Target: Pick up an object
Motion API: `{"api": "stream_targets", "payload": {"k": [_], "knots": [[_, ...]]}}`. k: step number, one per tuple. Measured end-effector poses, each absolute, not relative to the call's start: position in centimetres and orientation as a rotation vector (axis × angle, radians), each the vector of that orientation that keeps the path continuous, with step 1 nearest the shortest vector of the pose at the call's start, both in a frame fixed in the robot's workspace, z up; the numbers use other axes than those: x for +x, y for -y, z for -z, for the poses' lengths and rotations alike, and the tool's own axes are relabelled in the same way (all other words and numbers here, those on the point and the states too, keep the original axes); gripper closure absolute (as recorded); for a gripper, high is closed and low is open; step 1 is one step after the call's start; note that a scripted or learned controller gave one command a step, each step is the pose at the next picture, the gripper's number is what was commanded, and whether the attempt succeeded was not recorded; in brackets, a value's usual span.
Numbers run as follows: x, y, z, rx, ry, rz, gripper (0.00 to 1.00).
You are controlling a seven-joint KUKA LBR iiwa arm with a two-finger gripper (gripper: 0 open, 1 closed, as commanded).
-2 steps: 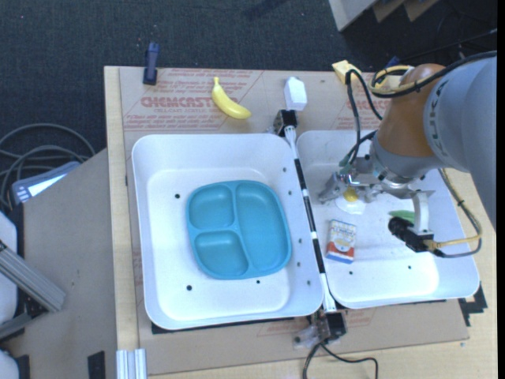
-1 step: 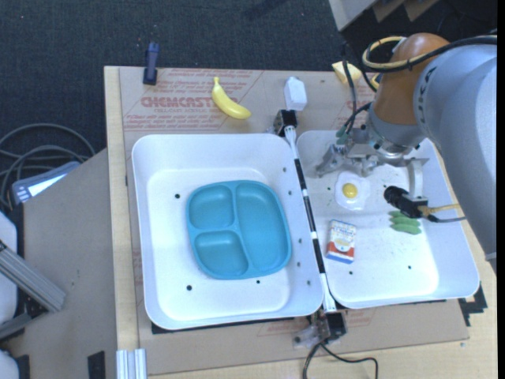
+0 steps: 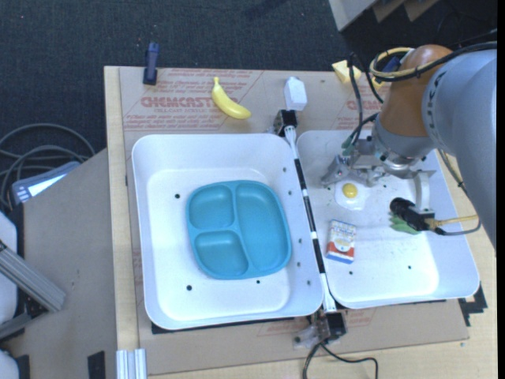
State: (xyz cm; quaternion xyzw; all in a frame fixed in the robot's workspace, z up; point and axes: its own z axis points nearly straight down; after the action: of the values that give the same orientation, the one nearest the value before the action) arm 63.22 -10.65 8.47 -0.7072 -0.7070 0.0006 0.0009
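**Bench layout.** The bench (image 3: 118,133) carries two white bins that touch along their inner rims. The left bin (image 3: 158,235) holds one blue divided plate (image 3: 237,229), which lies flat near the bin's centre.

**Right bin.** The right bin (image 3: 410,275) holds the items available for pickup:
- An egg (image 3: 349,193), white with a yellow centre, lies flat in the far-left part of the bin.
- A carton (image 3: 341,240), white with blue and red print, lies just in front of the egg. It is near the bin's left wall and apart from the egg.
- A small green item (image 3: 409,227) lies right of both, towards the middle of the bin. Its type cannot be identified.

**Arm.** The arm (image 3: 465,101) enters from the right, its orange band (image 3: 410,93) over the far edge of the right bin. The pincer (image 3: 353,174) is low in the bin, at the far edge of the egg. Whether it touches the egg cannot be determined. Its opening cannot be determined either, as the wrist parts hide it. Nothing is visibly gripped.

**Outside the bins.** Three items lie on the bench behind the bins:
- A banana (image 3: 229,103) lies behind the left bin.
- A white block (image 3: 295,93) lies to the right of the banana, near the line where the bins meet.
- A dark blue item (image 3: 151,61) rests at the far-left edge.
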Motion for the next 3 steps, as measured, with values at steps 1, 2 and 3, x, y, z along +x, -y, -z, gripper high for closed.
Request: {"api": "stream_targets", "payload": {"k": [1,2,3], "knots": [[63.3,10.6,-9.6,-2.223,2.223,0.001,1.0],[63.3,10.6,-9.5,-2.223,2.223,0.0,0.0],[60.7,9.6,-8.4,-2.221,2.219,-0.002,0.0]]}}
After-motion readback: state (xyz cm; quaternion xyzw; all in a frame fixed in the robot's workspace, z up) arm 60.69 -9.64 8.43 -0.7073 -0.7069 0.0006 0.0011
